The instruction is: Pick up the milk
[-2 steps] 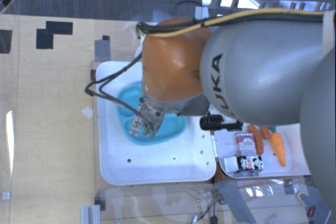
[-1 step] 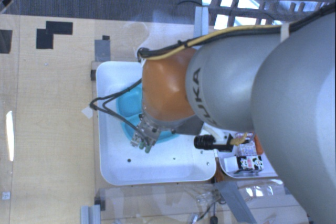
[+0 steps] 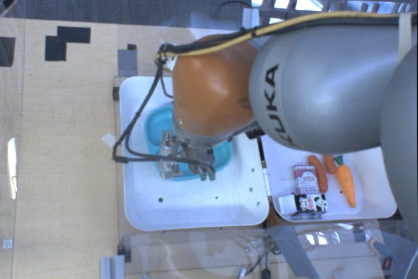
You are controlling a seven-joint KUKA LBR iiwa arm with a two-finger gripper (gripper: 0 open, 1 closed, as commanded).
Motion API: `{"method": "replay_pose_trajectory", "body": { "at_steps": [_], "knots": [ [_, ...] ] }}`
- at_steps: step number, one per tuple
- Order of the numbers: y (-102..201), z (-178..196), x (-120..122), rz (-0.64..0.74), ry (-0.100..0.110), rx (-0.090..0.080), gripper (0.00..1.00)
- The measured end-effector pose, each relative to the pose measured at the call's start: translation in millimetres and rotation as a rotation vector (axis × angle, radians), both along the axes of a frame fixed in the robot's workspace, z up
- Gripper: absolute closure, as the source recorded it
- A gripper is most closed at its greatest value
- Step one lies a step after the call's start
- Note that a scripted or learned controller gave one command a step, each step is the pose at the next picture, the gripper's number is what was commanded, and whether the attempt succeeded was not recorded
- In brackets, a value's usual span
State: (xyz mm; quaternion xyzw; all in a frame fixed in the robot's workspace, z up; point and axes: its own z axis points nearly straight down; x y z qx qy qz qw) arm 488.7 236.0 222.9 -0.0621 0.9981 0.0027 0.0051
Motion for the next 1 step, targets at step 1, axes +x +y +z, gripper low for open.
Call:
{"method": "replay_pose_trajectory", "body": {
  "at_steps": [1],
  "knots": [
    [-0.1, 40.0, 5.7, 0.241, -0.003, -0.002, 1.0]
  ]
}}
